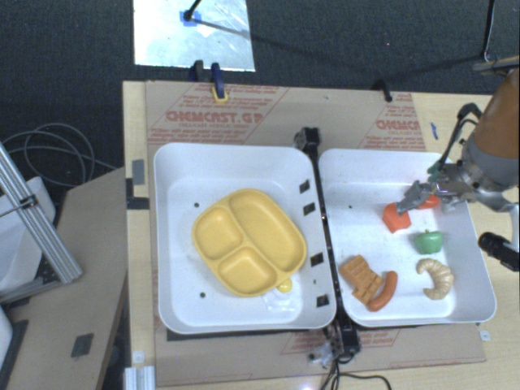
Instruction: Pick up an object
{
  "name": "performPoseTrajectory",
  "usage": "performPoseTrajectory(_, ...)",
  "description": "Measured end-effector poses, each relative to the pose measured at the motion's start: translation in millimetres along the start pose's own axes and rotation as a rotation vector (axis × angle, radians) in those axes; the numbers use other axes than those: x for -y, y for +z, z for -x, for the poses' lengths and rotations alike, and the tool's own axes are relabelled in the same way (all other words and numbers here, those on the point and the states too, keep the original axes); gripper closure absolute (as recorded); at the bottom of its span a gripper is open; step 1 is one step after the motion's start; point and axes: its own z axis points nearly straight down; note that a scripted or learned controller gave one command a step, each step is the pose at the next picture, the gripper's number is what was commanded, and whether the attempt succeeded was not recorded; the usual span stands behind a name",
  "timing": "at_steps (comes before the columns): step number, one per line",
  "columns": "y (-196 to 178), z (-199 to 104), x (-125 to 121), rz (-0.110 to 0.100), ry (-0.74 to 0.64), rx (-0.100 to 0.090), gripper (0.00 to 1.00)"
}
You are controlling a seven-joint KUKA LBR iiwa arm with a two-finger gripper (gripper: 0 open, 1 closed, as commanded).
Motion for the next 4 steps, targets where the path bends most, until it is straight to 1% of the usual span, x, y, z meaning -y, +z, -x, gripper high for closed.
performPoseTrajectory(1, 109, 40, -23, 0.004, -0.001, 0.0, 0.0)
performPoseTrajectory(2, 100, 40, -23, 0.004, 0.0, 0.001, 1.0)
performPoseTrajectory(3, -5, 3, -99, 0.016, -0.008, 0.002, 1.0)
performPoseTrajectory(4, 2, 7, -94, 0.002, -0.002, 0.001, 0.0)
